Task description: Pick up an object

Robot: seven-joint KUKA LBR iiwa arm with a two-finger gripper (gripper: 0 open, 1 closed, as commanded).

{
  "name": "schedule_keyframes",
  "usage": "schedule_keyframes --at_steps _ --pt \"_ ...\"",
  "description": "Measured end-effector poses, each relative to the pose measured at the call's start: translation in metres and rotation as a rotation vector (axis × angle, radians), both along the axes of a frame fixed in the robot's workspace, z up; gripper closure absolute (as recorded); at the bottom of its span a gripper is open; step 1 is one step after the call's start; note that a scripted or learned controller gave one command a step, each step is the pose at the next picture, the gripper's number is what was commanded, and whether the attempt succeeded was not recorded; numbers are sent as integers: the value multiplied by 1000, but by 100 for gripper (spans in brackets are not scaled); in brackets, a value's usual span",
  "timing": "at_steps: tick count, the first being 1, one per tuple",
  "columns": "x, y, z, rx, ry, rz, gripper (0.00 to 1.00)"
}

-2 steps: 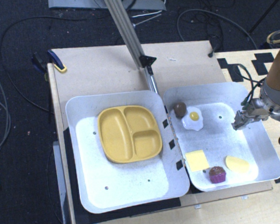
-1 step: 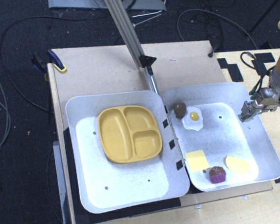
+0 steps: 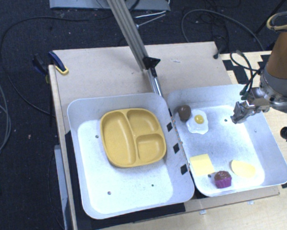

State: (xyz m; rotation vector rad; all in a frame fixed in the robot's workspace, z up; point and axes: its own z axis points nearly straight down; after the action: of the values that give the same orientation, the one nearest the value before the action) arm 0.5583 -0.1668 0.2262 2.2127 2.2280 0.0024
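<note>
Yellow tray (image 3: 133, 137) in left bin (image 3: 90, 193). Right bin (image 3: 267, 145) has egg (image 3: 198, 122), brown ball (image 3: 184, 112), yellow square (image 3: 202, 164), purple item (image 3: 222, 178), yellow oval (image 3: 243, 168). Gripper (image 3: 239, 115) over right bin's far edge, grasp state unclear.

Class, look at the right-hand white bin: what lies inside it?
Inside the right bin: a brown ball, a fried egg toy, a yellow square slice, a purple piece and a yellow oval piece. The gripper covers a patch of the floor.
</note>
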Motion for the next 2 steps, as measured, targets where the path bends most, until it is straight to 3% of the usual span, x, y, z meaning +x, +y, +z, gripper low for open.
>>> schedule_keyframes --at_steps 2 --pt "29 106 -1 1 2 1 100"
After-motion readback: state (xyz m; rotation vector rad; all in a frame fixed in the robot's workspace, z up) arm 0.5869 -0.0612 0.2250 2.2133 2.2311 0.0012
